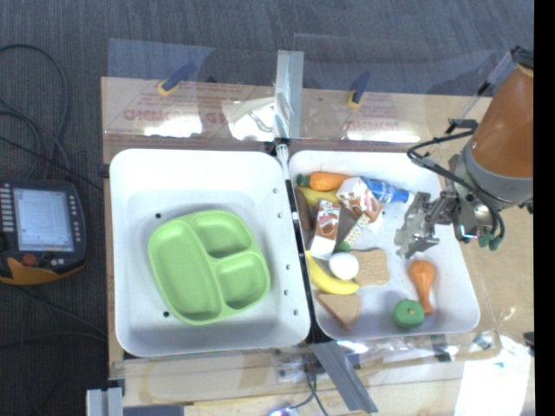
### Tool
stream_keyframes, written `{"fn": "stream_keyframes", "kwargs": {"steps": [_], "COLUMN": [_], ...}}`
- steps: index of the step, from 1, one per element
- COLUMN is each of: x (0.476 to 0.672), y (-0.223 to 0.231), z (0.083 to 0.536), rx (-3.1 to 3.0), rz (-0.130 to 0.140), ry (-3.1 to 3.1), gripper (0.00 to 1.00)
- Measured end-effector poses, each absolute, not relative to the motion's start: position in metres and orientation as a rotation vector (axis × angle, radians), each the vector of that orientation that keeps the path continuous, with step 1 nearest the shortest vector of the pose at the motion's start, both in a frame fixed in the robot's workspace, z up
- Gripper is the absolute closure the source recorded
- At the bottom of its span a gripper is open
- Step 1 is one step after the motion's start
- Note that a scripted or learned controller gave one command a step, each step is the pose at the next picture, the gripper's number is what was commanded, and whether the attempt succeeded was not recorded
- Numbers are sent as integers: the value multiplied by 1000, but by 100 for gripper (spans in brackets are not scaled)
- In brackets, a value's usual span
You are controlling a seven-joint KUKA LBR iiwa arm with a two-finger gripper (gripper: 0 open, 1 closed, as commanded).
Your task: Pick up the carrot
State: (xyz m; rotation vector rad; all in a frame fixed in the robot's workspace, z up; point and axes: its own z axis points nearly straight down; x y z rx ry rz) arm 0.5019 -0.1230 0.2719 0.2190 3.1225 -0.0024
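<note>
Gripper (pixel 414 232) hangs over right bin (pixel 464 315), near its right side; cannot tell if open or closed. Nothing seen held.

Carrot (pixel 326 181) lies at far left corner of right bin, well apart from gripper, tucked beside small cartons (pixel 347 206).

Risk: orange chicken leg (pixel 422 280) sits just below gripper, looks like carrot. Gripper may grab wrong thing. Cartons crowd carrot; wall close, fingers may bump.

Left bin (pixel 130 232) holds green tray (pixel 208 265). Wooden bench (pixel 117 115), grey floor (pixel 260 7), cables, control pad (pixel 39 232) at left.
</note>
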Motion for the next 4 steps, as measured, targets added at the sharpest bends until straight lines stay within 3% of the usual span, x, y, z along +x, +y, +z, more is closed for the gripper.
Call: {"fn": "stream_keyframes", "kwargs": {"steps": [1,3,4], "x": [528,531,548], "y": [-92,-90,-136], "z": [421,438,485], "rx": [-77,-78,-424], "rz": [-3,0,-5], "ry": [3130,3127,3106], "gripper": [100,100,100]}}
